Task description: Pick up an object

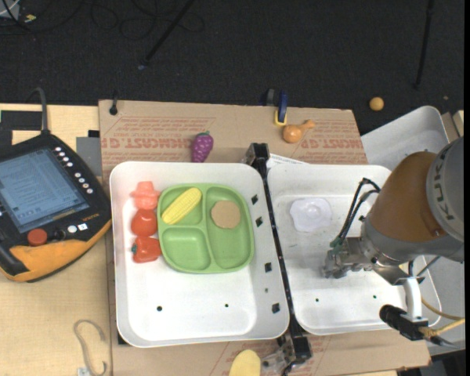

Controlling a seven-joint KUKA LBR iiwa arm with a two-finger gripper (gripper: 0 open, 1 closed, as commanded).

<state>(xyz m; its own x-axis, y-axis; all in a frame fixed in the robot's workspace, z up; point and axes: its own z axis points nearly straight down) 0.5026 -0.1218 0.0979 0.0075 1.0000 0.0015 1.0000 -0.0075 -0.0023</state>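
The left bin (188, 319) holds a green divided plate (205, 229). A yellow corn cob (179, 204) and a round brown piece (225, 215) lie in the plate's compartments. Red and orange toy pieces (144, 223) lie beside the plate's left edge. In the right bin (329, 316) a clear, pale plastic object (309, 212) rests near the back left. My gripper (338, 263) hangs low over the right bin's middle, in front of and to the right of the clear object. I see nothing between its tips.
On the cardboard behind the bins lie a purple grape bunch (202, 146) and an orange pear-shaped toy (295, 131). A teach pendant (39, 202) sits at the left. A yellow object (245, 362) lies at the front edge.
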